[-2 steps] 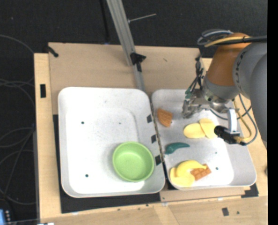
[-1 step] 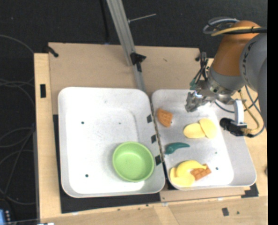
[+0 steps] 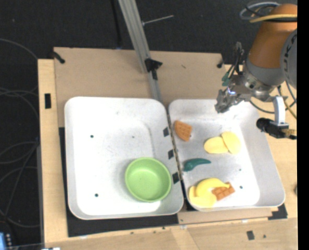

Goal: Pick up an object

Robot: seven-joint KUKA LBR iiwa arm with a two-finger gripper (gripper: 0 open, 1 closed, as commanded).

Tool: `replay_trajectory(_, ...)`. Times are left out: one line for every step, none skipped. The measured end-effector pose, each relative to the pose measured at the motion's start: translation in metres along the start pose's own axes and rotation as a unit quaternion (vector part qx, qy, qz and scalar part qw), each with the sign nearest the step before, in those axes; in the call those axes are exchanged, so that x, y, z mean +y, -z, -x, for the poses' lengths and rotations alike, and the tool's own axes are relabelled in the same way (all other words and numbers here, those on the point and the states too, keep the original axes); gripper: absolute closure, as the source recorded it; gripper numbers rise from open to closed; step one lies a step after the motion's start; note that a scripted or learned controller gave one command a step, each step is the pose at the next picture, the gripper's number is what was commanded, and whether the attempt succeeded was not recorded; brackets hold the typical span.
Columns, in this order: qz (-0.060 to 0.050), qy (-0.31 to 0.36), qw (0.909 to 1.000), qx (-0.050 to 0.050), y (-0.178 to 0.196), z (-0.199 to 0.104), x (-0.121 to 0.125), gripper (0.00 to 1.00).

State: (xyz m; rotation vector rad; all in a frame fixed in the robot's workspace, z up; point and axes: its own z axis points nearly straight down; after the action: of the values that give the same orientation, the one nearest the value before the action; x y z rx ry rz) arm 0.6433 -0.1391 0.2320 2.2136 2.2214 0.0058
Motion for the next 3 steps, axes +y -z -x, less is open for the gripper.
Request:
replay_trajectory(-0.002, 0.0, 1.0, 0.001, 0.01, 0.0, 0.001, 1.0)
replay_trajectory(-0.002, 0.0, 1.0, 0.001, 0.018, -0.049, -0.005, 1.0)
replay_trajectory(-0.004, 0.001, 1.0, 0.001, 0.011, -0.1, -0.029, 1.0)
